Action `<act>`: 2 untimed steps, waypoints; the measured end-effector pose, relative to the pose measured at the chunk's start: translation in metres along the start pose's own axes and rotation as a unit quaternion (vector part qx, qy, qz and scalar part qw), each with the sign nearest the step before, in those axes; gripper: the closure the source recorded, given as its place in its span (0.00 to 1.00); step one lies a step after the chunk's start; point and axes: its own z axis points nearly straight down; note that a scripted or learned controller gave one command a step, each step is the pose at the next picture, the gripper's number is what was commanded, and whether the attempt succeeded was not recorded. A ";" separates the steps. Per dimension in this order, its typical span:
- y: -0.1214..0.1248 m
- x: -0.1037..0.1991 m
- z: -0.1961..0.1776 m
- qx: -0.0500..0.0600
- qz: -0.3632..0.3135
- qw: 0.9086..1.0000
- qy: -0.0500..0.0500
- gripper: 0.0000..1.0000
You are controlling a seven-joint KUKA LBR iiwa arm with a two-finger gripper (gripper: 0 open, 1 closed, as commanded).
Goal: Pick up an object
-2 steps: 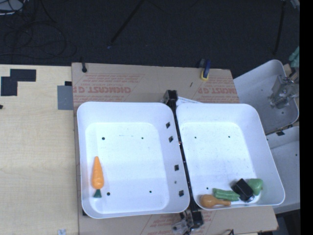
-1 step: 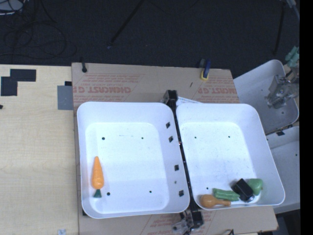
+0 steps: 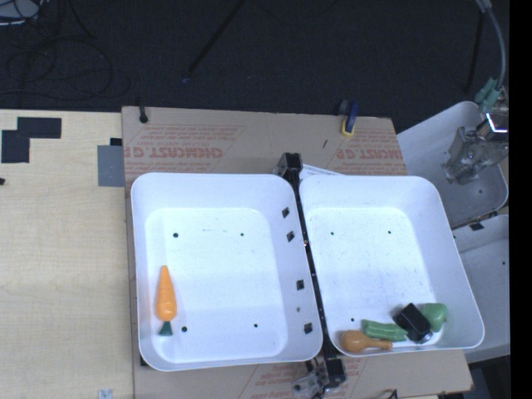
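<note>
The orange gourd (image 3: 363, 342), green pieces (image 3: 383, 330) and black block (image 3: 412, 322) huddle in the bin corner well below the parked pincer (image 3: 465, 158), perhaps empty, its opening indiscernible.

Two white bins sit side by side on a cardboard sheet (image 3: 249, 144) w/ red print, black clips along the divider (image 3: 301, 256) btwn them. Left bin (image 3: 141, 223), right bin (image 3: 440, 214). Yellow-blue clamp (image 3: 348, 119) on the cardboard's far edge. Wooden bench (image 3: 58, 264) at left w/ black patches (image 3: 29, 135) & a grey square (image 3: 109, 165). Dark floor w/ cables (image 3: 50, 56) behind
</note>
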 end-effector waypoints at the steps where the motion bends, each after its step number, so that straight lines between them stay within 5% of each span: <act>1: 0.000 0.019 0.000 0.000 0.000 1.000 0.000 1.00; 2: 0.021 0.073 0.001 -0.001 -0.002 1.000 0.000 1.00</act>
